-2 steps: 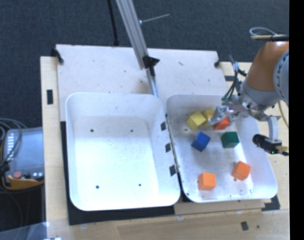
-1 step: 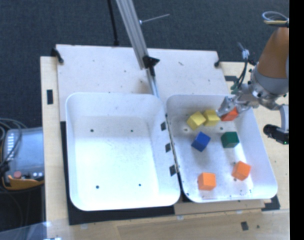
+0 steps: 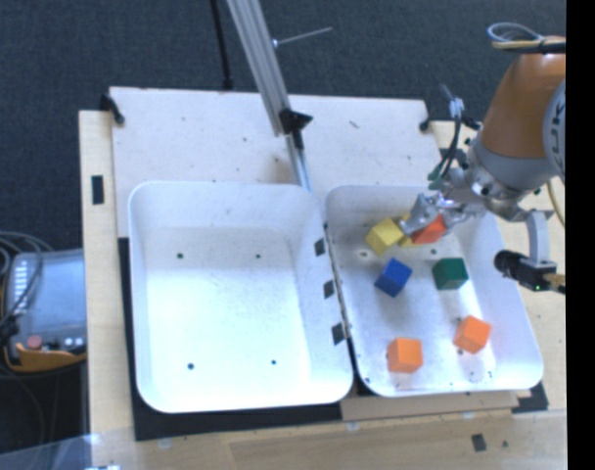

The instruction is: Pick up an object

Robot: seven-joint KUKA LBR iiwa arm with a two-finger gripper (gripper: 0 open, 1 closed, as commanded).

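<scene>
End effector hung over red block, grip state unclear; yellow block crowded its 9 o'clock, blue block at 7.

Yellow block, blue block, green block.

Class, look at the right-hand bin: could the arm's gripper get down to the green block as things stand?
Probably yes. The green block sits apart from the blue block, with nothing over it, and the gripper is just above-left of it.
</scene>
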